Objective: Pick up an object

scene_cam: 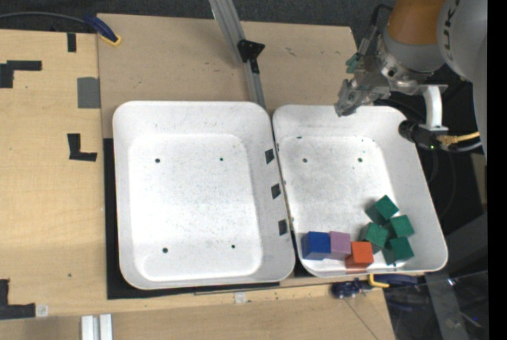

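Fingers [346, 107]: I cannot tell their state; those blocks [380, 234] look light and rigid, so I'd pinch flat opposite faces.

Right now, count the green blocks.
4, clustered in the right bin's near right corner: one at the top, one right, one left, one nearest the rim. Others may hide beneath.

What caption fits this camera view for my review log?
Gripper poised over the far rim of the right bin, with coloured blocks clustered in its near corner; left bin beside it.
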Controlling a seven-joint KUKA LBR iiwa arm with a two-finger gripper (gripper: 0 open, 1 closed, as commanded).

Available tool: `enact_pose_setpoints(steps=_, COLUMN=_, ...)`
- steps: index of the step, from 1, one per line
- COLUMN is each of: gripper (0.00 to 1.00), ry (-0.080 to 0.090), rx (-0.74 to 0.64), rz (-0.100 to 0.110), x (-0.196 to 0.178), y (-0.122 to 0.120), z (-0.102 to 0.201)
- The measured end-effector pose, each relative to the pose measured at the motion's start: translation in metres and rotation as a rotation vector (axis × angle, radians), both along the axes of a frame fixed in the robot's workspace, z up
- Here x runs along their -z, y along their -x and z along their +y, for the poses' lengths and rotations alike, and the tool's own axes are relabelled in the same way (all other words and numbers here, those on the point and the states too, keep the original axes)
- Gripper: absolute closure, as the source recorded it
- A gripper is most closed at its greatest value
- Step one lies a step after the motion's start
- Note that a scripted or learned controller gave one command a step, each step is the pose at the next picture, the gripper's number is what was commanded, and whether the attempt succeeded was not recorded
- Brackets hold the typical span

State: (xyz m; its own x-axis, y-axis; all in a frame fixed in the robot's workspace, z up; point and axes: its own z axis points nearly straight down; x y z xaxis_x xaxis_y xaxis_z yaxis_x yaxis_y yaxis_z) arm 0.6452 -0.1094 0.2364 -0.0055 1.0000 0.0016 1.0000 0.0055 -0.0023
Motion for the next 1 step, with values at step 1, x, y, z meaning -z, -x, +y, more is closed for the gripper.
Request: enact_pose_setpoints(steps=1, gripper=1.00, ry=0.000, rx=-0.002, rz=-0.002, x=-0.0013, y=-0.0096, z=0.0603)
